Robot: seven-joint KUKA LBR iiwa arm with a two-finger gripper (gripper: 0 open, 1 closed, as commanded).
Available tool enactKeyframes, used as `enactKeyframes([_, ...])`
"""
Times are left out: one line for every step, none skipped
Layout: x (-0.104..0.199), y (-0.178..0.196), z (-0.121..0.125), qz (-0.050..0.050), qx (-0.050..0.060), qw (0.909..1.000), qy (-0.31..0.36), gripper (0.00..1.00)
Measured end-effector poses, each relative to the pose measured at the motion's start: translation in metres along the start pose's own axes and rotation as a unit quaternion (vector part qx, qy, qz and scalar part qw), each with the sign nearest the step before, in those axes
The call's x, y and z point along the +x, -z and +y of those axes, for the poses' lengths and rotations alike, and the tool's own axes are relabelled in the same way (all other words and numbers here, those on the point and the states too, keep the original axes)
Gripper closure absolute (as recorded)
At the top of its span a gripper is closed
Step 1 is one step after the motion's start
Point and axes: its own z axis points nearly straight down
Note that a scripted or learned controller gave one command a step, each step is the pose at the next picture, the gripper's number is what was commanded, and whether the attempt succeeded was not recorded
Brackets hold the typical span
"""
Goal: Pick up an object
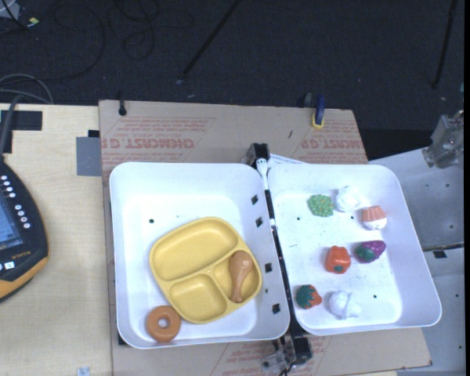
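Two white bins are sitting side by side. Six small toy foods are lying scattered in the right bin point(411, 288): a green one point(320, 205) and a white one point(346, 198) toward its far edge, an orange-and-white piece point(373, 217) and a purple one point(370, 251) nearer its right edge, a red pepper point(337, 259) in the middle, and a white lump point(341, 304) by the near edge. The left bin point(133, 210) is holding a yellow tray point(189, 251) carrying a drumstick point(240, 273), with a doughnut point(164, 323) touching the tray's near-left corner. The pepper, standing apart from its neighbours, is looking like the easiest pick; descending straight over it should avoid nudging the purple piece. The gripper's state I cannot tell.
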Motion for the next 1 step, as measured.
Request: enactKeyframes([0.0245,-0.097,0.0273,0.001,0.014,0.9999,0.004,1.0])
